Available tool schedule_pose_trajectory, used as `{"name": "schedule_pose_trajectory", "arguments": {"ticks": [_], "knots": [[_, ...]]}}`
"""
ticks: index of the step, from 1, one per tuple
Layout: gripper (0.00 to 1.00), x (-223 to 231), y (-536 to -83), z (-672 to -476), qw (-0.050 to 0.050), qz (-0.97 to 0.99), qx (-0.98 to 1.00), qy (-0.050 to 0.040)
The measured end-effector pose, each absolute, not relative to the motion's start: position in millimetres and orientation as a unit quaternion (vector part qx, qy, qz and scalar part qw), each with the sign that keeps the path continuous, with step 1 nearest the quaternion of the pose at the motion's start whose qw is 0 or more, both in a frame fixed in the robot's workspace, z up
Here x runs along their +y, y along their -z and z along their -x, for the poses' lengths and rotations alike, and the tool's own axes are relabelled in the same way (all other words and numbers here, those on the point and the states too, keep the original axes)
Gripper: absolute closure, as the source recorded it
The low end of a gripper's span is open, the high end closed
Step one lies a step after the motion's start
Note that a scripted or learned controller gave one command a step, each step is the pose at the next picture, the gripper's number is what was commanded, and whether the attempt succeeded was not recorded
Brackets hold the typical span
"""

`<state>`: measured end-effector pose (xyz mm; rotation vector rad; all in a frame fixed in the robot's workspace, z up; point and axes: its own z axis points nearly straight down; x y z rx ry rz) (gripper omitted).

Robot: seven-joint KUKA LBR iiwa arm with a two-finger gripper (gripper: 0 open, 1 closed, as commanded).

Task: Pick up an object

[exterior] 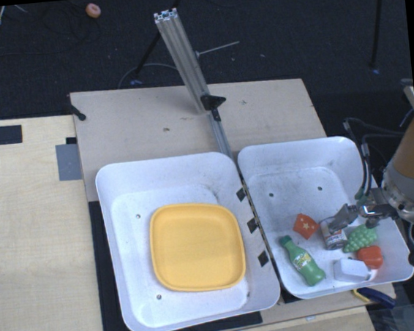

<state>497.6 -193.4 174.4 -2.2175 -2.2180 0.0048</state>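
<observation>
The right bin [302,160] holds several small objects near its front right. A red block [305,226] with a yellow mark lies left of a small grey can [335,240]. Beside the can are a green grape bunch [360,238], a red-orange piece [371,255] and a white piece [350,269]. A green bottle [303,260] lies on its side at the front. My gripper [343,221] reaches in from the right, low over the can and touching or just above its top. The view does not show anything clearly held.
The left bin [121,185] holds a yellow square plate [197,246]. A metal rail [184,53] slants up from the seam between the bins. The arm's grey and orange wrist [406,169] hangs over the right bin's right wall. The back half of the right bin is bare.
</observation>
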Motion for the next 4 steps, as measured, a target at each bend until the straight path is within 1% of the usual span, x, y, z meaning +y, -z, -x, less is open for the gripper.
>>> {"name": "schedule_pose_trajectory", "arguments": {"ticks": [1, 2, 3, 4], "knots": [[0.00, -199, -118, -491.1, 0.002, 0.707, -0.708, -0.0004], [1.00, -201, -130, -491.7, 0.000, 0.707, -0.707, -0.0001], [1.00, -201, -172, -490.0, -0.001, 0.707, -0.707, 0.0006], [1.00, -201, -203, -490.5, -0.001, 0.707, -0.707, 0.0005]]}}
